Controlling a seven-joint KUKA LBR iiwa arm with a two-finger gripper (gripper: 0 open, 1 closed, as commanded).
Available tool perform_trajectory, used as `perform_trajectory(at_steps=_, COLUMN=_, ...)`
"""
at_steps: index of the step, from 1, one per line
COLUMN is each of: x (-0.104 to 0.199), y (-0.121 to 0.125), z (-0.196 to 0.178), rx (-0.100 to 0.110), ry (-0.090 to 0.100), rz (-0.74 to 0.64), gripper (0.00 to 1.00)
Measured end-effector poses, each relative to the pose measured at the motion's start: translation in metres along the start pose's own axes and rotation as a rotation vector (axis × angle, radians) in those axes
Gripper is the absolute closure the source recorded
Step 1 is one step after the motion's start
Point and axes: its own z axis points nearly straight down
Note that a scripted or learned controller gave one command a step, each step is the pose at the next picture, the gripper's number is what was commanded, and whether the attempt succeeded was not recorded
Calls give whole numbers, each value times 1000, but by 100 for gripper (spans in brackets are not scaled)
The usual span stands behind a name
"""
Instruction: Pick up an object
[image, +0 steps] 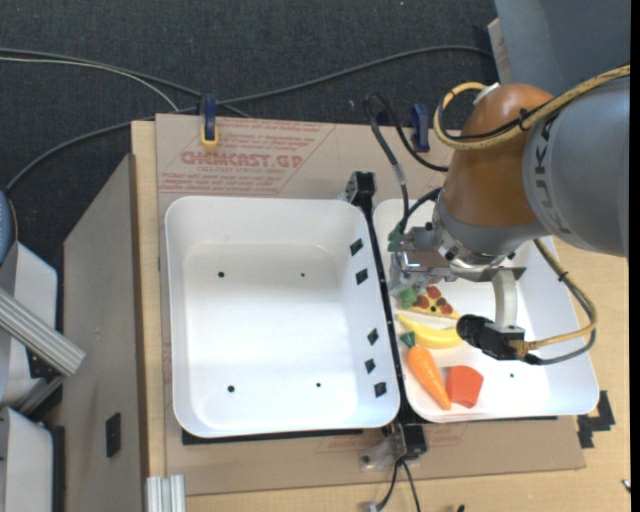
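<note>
The arm reaches over the right bin (560, 395) from the right, its orange band above the wrist. My gripper (408, 268) hangs low at the bin's left side, just above a small green and red item (425, 298). Right below that lies a yellow banana (430, 331). An orange carrot (428, 375) and a red-orange block (465, 385) rest near the bin's front edge. The wrist hides most of the gripper, and nothing shows between its fingers.
The left bin (270, 315) stands beside the right one, with a black divider strip (375, 300) between them. A black cable connector (490, 337) hangs off the arm over the right bin. Cables run across the cardboard base behind the bins.
</note>
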Motion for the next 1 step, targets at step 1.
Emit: perform_trajectory(at_steps=1, x=12, y=-15, z=-12, rx=-8, ry=-1, rz=3, gripper=100)
